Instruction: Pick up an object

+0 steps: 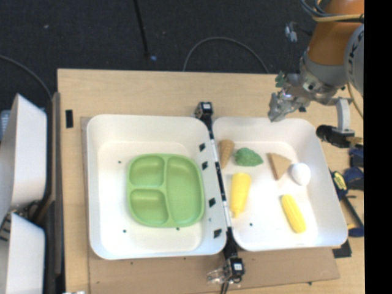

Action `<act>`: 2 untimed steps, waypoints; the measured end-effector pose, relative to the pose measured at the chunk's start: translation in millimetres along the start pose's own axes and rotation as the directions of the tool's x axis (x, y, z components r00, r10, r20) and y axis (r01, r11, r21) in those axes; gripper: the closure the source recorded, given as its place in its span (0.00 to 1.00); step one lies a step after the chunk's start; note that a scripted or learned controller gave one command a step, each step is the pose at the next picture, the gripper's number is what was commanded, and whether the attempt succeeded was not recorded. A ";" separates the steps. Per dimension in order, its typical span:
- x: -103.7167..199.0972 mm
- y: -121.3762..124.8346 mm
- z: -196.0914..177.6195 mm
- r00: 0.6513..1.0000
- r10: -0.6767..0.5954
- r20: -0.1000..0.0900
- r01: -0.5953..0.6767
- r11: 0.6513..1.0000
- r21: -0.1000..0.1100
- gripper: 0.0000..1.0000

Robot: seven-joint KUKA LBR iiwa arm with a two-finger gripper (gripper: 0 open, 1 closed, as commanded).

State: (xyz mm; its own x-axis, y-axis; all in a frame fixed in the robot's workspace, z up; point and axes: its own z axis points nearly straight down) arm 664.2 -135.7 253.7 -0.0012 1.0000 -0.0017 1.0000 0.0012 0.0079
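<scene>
While arm bends down from worktop's far right corner, gripper (280, 110) hangs over right bin's (318, 237) far rim; jaw state: cannot tell.

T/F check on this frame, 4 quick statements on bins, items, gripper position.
1. The green tray lies in the left bin. True.
2. The right bin holds two yellow corn cobs. True.
3. The gripper is down among the items. False: it sits over the right bin's far rim, away from them.
4. The white ball lies on the green tray. False: it is in the right bin, beside a tan wedge.
</scene>
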 end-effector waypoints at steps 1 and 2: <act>-0.7 0.9 -8.2 1.000 -0.002 -0.001 0.002 1.000 0.004 1.00; 46.8 -25.3 4.7 1.000 -0.003 -0.001 0.003 1.000 0.009 1.00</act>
State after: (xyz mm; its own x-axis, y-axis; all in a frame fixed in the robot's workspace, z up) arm 638.8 -89.0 248.7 -0.0040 1.0000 -0.0003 1.0000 0.0040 -0.0011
